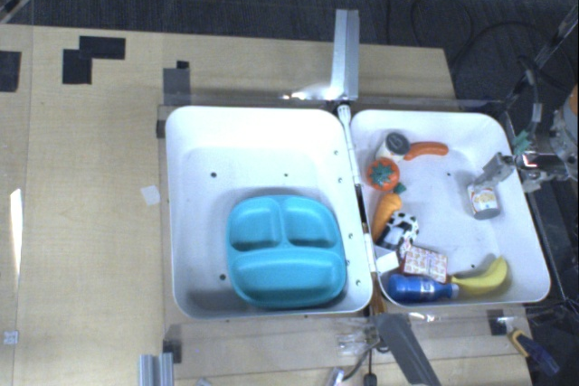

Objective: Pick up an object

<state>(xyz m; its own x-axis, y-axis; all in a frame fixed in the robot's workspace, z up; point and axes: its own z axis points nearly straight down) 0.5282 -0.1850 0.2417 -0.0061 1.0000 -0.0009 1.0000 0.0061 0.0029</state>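
In the right bin a banana lies curved along the near wall, touching a blue bottle on its side. Just above sits a patterned packet. A carrot lies by the dividing wall, and a small jar stands apart.

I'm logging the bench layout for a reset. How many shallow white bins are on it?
2. The left shallow white bin holds a blue divided plastic tray. The right shallow white bin sits beside it, holding small items including a yellow banana.
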